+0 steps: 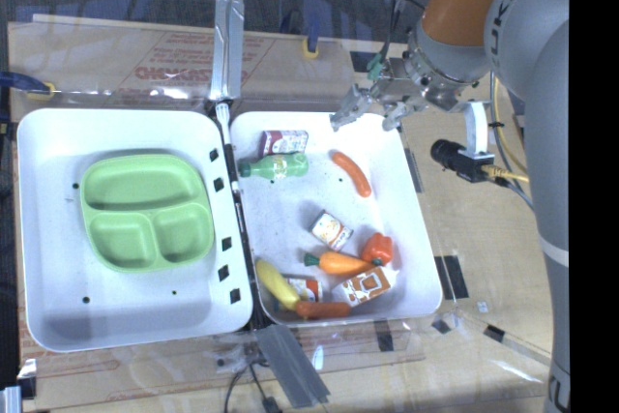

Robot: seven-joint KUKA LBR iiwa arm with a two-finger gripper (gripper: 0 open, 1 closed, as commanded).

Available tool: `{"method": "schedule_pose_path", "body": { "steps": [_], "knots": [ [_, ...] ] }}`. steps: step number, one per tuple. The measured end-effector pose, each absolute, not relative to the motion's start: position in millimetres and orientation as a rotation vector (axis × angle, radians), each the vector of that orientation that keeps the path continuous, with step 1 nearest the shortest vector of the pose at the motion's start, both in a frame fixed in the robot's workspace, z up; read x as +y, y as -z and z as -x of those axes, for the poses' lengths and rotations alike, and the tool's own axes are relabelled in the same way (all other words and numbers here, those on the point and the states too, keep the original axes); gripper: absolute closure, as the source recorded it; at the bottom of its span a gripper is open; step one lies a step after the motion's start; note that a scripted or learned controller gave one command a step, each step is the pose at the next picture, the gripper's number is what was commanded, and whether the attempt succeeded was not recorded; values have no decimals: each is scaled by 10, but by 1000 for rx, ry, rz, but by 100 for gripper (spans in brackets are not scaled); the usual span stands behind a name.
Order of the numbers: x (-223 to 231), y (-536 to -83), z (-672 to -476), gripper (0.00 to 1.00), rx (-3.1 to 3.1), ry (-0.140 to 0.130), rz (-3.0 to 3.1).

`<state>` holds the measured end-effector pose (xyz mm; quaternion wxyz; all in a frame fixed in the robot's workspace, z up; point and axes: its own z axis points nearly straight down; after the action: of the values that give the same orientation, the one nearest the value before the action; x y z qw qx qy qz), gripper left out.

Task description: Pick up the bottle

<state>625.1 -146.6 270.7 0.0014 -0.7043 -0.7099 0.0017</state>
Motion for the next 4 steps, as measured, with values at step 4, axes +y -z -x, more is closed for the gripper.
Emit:
{"method": "schedule_pose_path", "body": {
  "steps": [4],
  "knots": [
    [-944, -886, -6360, 0, -2059, -19, 2356]
  ]
}}
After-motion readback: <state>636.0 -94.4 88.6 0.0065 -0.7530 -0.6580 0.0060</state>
